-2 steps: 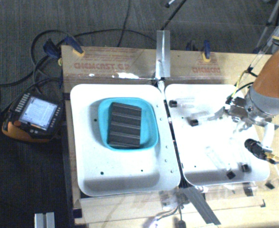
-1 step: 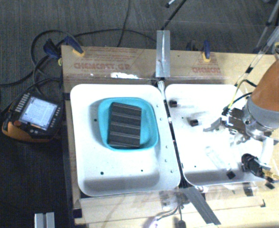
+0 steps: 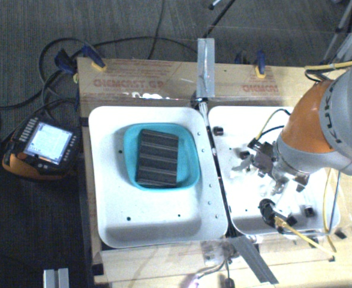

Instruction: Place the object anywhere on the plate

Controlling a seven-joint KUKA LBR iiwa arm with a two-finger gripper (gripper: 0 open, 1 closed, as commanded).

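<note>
Right bin [image 3: 319, 116] has the arm's end effector [image 3: 270, 174] low inside; its grip state can't be told. At nine o'clock, dark ridged block [image 3: 158, 158] lies on blue plate [image 3: 189, 155], left bin [image 3: 104, 185].

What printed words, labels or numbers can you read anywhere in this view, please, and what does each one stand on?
Red stamped lettering on the wooden board behind the bins, left: too blurred to read.
A shorter red stamp on the same board, right: too blurred.
Lit screen of the teach pendant: nothing readable.
</note>
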